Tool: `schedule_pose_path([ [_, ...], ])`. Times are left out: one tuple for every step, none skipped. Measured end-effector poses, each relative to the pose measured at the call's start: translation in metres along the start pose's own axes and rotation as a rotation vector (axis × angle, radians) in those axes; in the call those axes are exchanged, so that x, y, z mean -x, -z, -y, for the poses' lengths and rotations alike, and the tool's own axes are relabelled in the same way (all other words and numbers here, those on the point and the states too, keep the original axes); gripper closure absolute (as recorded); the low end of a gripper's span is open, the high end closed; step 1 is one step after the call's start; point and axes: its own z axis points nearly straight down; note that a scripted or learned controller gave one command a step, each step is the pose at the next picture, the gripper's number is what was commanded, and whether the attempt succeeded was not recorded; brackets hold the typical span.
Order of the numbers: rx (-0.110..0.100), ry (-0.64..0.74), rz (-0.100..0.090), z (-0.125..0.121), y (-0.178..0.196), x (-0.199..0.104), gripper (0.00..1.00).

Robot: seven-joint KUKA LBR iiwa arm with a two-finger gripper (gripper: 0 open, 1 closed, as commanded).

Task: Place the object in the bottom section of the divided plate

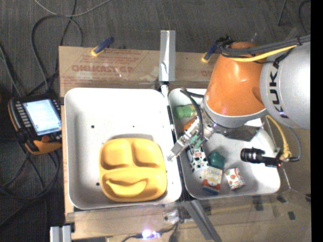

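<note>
The yellow divided plate point(132, 169) lies in the left white bin point(86, 115), toward its front right. Two small sections sit at the plate's far side and one wide curved section at its near side; all look bare. My gripper point(179, 147) hangs low over the left edge of the right bin point(267, 185), just right of the wall between the bins and close to the plate's right rim. Under and beside it lie a small spotted carton point(199, 160) and a teal object point(217, 159). The arm's orange band hides the middle of the right bin.
More items lie in the right bin: a green one point(184, 111) and an orange one point(190, 123) at the back left, two small cartons point(212, 178) point(233, 178) at the front. A tablet point(38, 116) rests left of the bench.
</note>
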Motion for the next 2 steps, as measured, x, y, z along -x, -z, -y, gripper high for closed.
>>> schedule_pose_path([
  [0.001, -0.58, 0.006, -0.023, 0.157, 0.001, 0.0],
  [0.0, -0.469, 0.005, -0.04, 0.157, 0.023, 0.0],
])
